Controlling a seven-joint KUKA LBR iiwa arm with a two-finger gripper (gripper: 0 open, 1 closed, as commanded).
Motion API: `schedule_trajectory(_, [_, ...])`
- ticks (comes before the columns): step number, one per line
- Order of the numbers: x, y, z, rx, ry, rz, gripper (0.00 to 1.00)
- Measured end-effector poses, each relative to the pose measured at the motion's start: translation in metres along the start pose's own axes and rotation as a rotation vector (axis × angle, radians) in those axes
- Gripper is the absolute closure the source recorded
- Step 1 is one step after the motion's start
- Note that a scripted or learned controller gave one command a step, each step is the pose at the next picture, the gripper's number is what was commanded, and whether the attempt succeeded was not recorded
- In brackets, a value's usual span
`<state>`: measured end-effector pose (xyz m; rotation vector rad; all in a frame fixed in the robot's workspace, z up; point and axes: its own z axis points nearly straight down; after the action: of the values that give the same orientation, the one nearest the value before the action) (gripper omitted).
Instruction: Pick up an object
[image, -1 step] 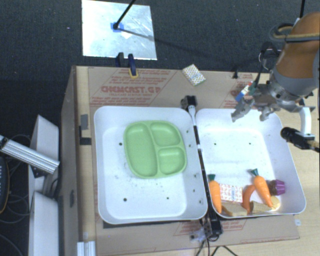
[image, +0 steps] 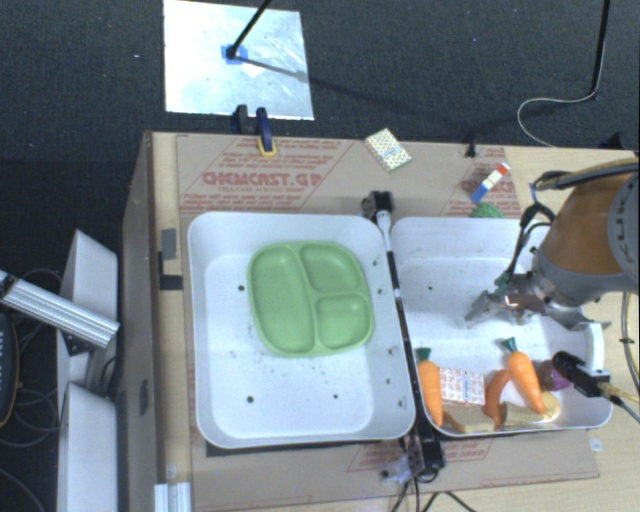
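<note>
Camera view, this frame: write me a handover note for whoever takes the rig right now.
Gripper: low over the right bin, nothing seen between its fingers; open or shut unclear.
Things: two carrots, a small patterned packet and other toy food lie along the right bin's near edge. A green divided plate sits in the left bin.
Done: nothing picked.
Left: grasp and lift one object.
</note>
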<state>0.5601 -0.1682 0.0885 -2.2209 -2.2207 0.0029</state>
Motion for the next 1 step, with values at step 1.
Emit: schedule_trajectory(1, [0.0573, -0.0619, 0.0016, -0.002, 0.001, -0.002, 0.00])
